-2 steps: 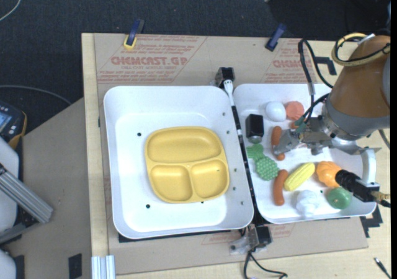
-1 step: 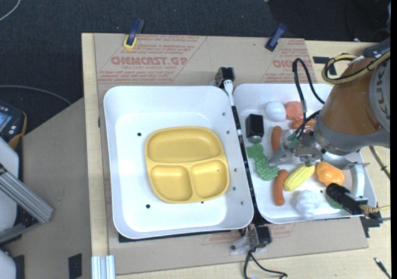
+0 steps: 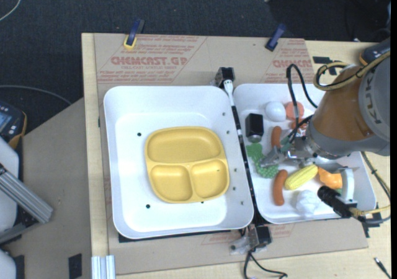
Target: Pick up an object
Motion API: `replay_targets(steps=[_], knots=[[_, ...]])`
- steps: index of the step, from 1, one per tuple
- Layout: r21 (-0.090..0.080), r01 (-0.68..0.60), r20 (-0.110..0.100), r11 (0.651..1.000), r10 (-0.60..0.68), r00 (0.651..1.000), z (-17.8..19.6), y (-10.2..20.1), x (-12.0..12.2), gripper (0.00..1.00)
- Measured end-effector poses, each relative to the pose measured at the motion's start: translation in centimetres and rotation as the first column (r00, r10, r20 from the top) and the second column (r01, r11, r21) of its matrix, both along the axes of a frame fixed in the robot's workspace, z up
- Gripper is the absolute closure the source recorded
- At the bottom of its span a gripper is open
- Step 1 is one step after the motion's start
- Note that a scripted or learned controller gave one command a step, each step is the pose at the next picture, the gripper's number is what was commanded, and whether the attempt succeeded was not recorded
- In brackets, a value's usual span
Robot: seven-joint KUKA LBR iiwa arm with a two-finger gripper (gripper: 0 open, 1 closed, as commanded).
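The grey KUKA arm with the orange band is reaching in over the right-hand shallow white bin (image 3: 366, 194), and its two-finger gripper (image 3: 277, 155) is hanging low among the small toys heaped there. Whether the tool is wide, narrow or closed on anything cannot be told from this slant; nothing is showing plainly as held, so the pick is looking not yet done, and the grasp and the lift are both seemingly left.

The likely candidates are lying close around the gripper: a green leafy plastic vegetable (image 3: 265, 168) touching its tip, a yellow plastic corn cob (image 3: 301, 177) just beside it toward the arm, a red plastic sausage (image 3: 280, 186) below that, a small black block (image 3: 254, 125) and a white ball (image 3: 274, 110) farther up the bin.

Left of that bin, the second shallow white bin (image 3: 121, 147) is holding a yellow three-compartment plastic tray (image 3: 186, 163). Both bins are sitting on a brown cardboard-covered bench (image 3: 186, 57) clamped at its far edge, with dark carpet beyond.
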State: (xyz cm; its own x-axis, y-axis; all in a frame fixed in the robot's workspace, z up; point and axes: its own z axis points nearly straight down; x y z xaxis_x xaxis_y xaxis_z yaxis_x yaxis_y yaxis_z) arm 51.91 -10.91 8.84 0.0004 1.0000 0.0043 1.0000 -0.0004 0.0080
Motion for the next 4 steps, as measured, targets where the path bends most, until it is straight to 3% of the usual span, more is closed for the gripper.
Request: replay_targets(steps=[1, 2, 3, 4], knots=[[-0.003, 0.001, 0.011, 1.0, -0.001, 1.0, 1.4, -0.1, 0.3, 1.0], [-0.006, -0.002, -0.002, 1.0, 0.002, 1.0, 7.7, 0.0, 0.8, 1.0], [-0.006, -0.002, 0.0, 1.0, 0.002, 1.0, 13.1, 0.0, 0.9, 1.0], [-0.001, -0.005, -0.01, 1.0, 0.005, 1.0, 14.4, 5.4, -1.1, 1.0]])
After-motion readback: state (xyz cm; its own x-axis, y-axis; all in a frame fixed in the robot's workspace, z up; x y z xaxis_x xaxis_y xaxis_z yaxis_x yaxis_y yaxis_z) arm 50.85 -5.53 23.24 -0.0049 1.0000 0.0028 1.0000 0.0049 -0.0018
